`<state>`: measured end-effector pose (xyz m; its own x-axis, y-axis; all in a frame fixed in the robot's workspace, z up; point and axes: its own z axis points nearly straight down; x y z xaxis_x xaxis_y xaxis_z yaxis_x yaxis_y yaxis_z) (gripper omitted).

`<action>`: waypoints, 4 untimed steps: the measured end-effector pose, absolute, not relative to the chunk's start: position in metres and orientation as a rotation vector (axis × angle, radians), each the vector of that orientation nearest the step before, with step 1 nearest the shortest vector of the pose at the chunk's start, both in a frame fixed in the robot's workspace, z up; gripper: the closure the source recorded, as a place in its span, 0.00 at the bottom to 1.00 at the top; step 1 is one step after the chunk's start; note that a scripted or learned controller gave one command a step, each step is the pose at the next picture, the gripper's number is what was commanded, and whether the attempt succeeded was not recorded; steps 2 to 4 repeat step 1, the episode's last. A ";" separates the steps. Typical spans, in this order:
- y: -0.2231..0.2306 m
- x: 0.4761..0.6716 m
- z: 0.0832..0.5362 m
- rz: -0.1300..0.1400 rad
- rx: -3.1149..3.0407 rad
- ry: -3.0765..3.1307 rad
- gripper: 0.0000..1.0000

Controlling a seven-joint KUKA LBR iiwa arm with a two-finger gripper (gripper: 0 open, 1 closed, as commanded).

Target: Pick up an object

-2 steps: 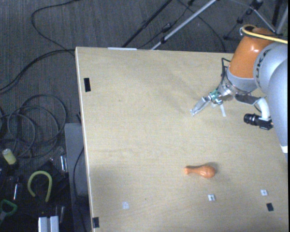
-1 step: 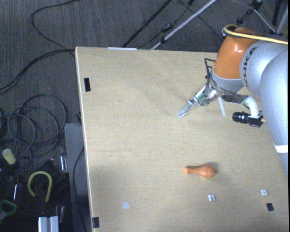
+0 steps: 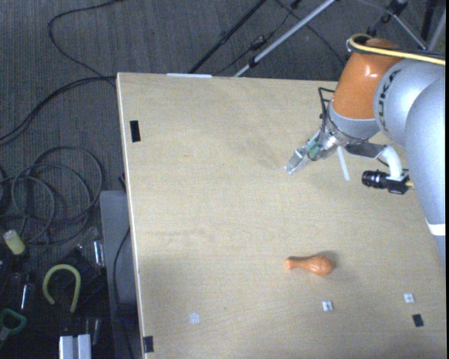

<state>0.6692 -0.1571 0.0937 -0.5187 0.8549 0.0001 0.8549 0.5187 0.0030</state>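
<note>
One wide tan board (image 3: pixel 209 200) takes up most of the camera view, and no bin walls can be made out on it; what it carries is a single small orange object (image 3: pixel 311 265), pear-shaped with a narrow neck pointing left and a rounder end to the right, lying flat in the lower right part of the surface. A few small black and white markers (image 3: pixel 327 305) dot the board near its lower edge, and a black tab (image 3: pixel 135 131) sits by its left edge. The arm (image 3: pixel 404 118) comes in from the right, grey with its orange band (image 3: pixel 363 81), and the gripper (image 3: pixel 298 162) points down and to the left above the upper middle of the board. Whether it is spread or pressed together cannot be told. The orange object lies well apart from the gripper, below it and slightly to the right, untouched. Cables (image 3: pixel 45 185) and tools lie on the dark floor left of the board.
</note>
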 end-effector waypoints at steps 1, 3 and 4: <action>-0.156 0.669 0.170 0.001 1.740 2.614 1.00; -0.156 0.669 0.170 0.001 1.740 2.614 1.00; -0.156 0.669 0.170 0.001 1.740 2.614 1.00</action>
